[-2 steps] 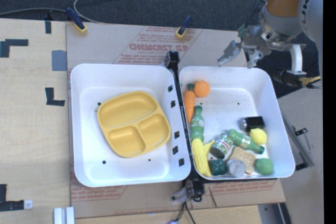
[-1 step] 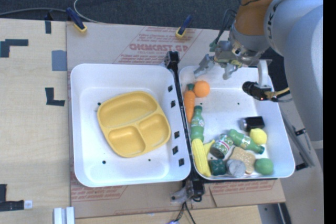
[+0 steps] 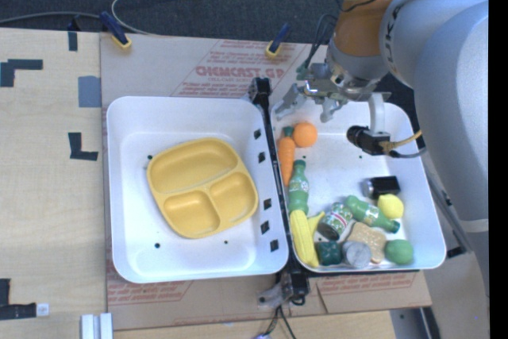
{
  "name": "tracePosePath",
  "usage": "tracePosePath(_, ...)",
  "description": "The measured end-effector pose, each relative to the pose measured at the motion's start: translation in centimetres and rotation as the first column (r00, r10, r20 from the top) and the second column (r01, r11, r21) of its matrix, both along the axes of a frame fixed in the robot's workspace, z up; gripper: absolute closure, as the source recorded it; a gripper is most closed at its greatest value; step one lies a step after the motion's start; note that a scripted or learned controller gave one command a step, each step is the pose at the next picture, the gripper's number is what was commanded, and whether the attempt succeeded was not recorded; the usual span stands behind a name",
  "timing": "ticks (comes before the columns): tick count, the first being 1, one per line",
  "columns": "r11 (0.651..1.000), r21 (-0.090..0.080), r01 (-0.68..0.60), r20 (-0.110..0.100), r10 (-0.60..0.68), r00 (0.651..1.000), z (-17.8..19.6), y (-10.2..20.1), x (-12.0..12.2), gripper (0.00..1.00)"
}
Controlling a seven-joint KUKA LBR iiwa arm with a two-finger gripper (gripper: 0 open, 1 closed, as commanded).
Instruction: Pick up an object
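Camera view: gripper (image 3: 311, 105) hangs over the far end of the right bin (image 3: 413, 194), its fingers spread and nothing between them. An orange ball (image 3: 305, 134) lies just below, beside a carrot (image 3: 286, 159); most other toys crowd the near end. A yellow divided plate (image 3: 202, 186) occupies the left bin (image 3: 127, 194). The ball, standing clear, seems the likeliest target.

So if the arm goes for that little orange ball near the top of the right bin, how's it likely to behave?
The orange ball looks round and smooth, so it will probably roll if nudged and may squirt out of a pinch. It seems small and toy-like, so likely light. The carrot lies close beside it and the bin wall is near, which might stop a roll leftward.
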State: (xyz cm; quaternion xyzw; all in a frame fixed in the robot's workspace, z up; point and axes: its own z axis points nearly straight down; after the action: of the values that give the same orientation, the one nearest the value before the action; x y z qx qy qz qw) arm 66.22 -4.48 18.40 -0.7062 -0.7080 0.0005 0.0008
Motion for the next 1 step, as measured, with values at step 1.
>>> tracePosePath(1, 1.0, -0.002, 0.003, -0.002, -0.003, 1.0, -6.69, -5.41, -3.71, 0.0)
